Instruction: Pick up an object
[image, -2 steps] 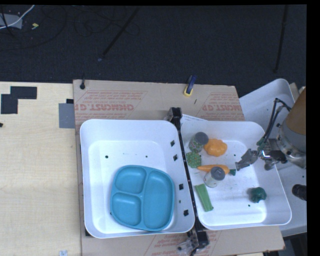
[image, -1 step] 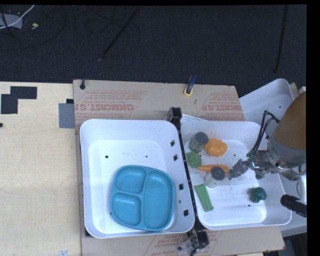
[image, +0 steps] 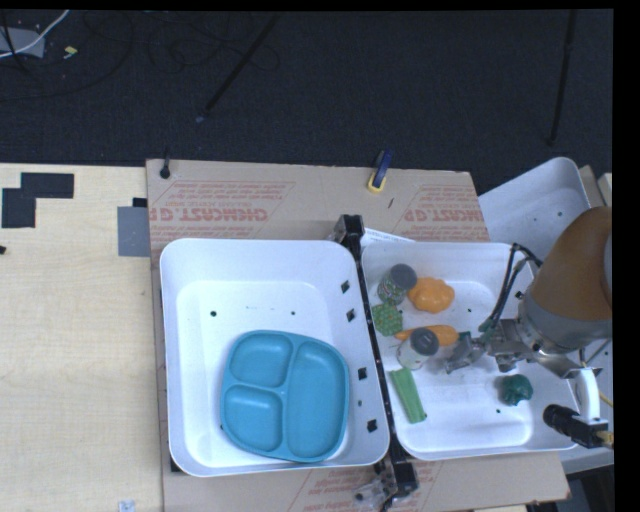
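Two white bins are set side by side on the bench (image: 70, 330). In the left bin (image: 190, 300) a blue divided tray (image: 285, 395) is laid toward the near side. The right bin (image: 470, 430) is loaded with small objects: an orange piece (image: 431, 294), a grey-topped item (image: 402, 277), a green textured piece (image: 387, 318), a flat green stick (image: 407, 394), a grey-capped container (image: 418, 346) and a dark green lump (image: 516, 388). The gripper (image: 462, 355) is lowered into the right bin, just right of the grey-capped container; whether it is spread or pressed together cannot be told.
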